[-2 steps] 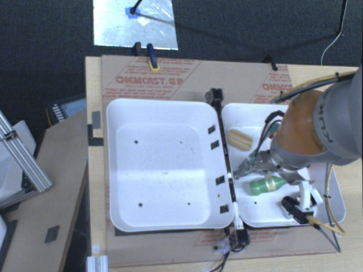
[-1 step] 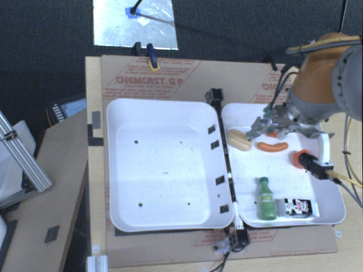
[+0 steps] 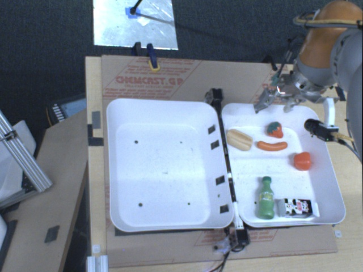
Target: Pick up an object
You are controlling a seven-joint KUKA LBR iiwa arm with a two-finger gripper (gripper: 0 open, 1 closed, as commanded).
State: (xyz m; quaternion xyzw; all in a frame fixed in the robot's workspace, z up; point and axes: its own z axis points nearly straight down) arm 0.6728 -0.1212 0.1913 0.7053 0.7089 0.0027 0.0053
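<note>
I see cardboard (image 3: 164, 75) lining the bench (image 3: 62, 152), dark carpet (image 3: 45, 33) beyond. Gripper (image 3: 276, 102) hovers over right bin's (image 3: 334, 205) far edge; grip state: cannot tell.

Red block lettering runs across the far strip of the brown cardboard sheet (image 3: 170, 75) lying on the worktop under the two bins; it reads roughly "CHEMCAST", followed by a few characters too blurred to make out. Similar red print shows faintly on the same sheet at its far right and along its near edge, unreadable. The small black-and-white carton (image 3: 297, 207) in the right bin bears markings too small to read.
</note>
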